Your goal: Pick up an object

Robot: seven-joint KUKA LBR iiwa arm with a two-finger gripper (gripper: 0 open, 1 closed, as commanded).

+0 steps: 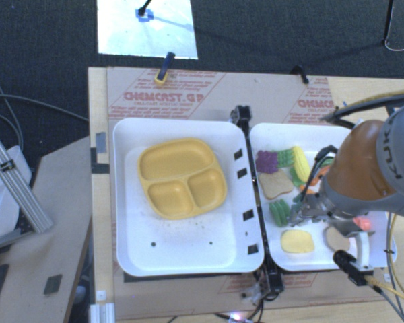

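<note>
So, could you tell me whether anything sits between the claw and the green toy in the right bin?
Nothing visible does. The claw hangs right beside the green toy in the right bin, with the toast slice above and the yellow piece below.

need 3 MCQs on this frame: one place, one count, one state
1. Where does the yellow tray lie?
A. left bin
B. right bin
C. on the floor

2. How many compartments does the tray have?
A. two
B. three
C. five

3. How does the grey arm stand?
A. over the left bin
B. over the right bin, above the toy foods
C. off the bench

Key: 1 A, the tray sits inside the left bin. 2 B, ridges split it into three wells. 3 B, the arm hangs over the right bin, beside the purple grapes and yellow corn.
</note>
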